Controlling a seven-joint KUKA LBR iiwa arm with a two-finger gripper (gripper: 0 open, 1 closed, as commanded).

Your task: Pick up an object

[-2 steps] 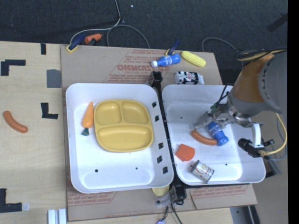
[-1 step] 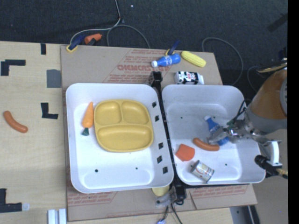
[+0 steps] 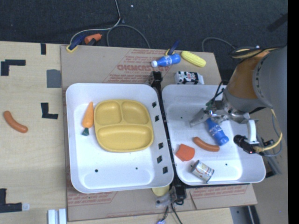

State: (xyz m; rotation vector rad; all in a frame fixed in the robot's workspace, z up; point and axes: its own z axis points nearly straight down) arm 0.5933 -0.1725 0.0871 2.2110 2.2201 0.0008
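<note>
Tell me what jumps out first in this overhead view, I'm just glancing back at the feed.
The big yellow divided plate fills the middle of the left bin, with a toy carrot along its left side. In the right bin, the gripper is down at a blue bottle, with a sausage, an orange piece and a small can nearer the front.

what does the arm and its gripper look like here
The arm is a thick rounded grey body with a broad orange band above the wrist. Below that sits a silvery metal gripper with slim fingers. A black fitting sticks out near the wrist, with thin cables looping beside it.
</note>
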